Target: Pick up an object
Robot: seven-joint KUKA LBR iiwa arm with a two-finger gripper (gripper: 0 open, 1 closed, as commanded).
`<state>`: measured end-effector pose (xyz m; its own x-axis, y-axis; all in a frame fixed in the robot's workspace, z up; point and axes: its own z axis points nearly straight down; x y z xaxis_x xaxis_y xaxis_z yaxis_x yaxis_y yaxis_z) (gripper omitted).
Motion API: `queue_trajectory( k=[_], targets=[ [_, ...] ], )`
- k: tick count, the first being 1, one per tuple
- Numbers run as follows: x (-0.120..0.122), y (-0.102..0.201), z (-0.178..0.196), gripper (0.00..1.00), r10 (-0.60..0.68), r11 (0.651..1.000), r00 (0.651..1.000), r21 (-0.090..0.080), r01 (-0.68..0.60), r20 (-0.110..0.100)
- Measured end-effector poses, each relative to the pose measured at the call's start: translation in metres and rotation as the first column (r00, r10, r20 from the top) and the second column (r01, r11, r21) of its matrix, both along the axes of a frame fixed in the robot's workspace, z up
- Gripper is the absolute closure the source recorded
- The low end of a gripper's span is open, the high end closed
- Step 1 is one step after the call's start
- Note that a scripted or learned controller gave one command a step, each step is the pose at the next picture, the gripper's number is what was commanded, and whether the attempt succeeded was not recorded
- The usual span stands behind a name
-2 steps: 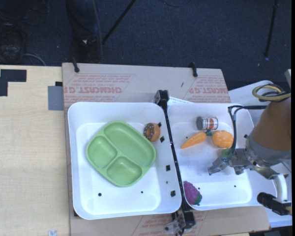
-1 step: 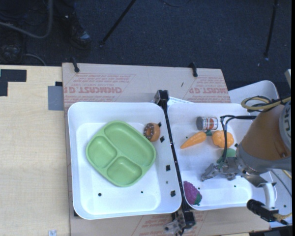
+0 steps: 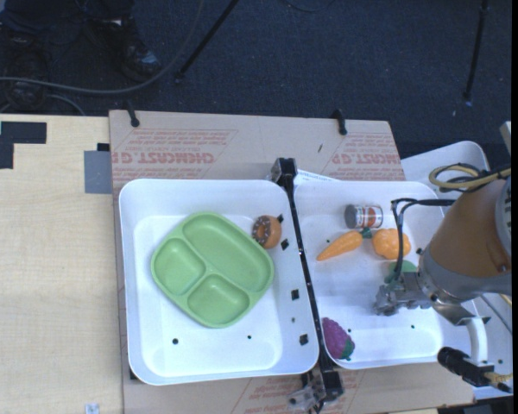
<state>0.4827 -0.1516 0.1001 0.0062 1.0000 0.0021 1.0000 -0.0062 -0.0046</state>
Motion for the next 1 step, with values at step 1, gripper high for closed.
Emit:
queue_trajectory(
  k=[1],
  targets=[
    [-0.0031, -0.0073, 0.0446, 1.0, 0.001, 1.0, 1.0, -0.002, -0.001, 0.004]
  ],
)
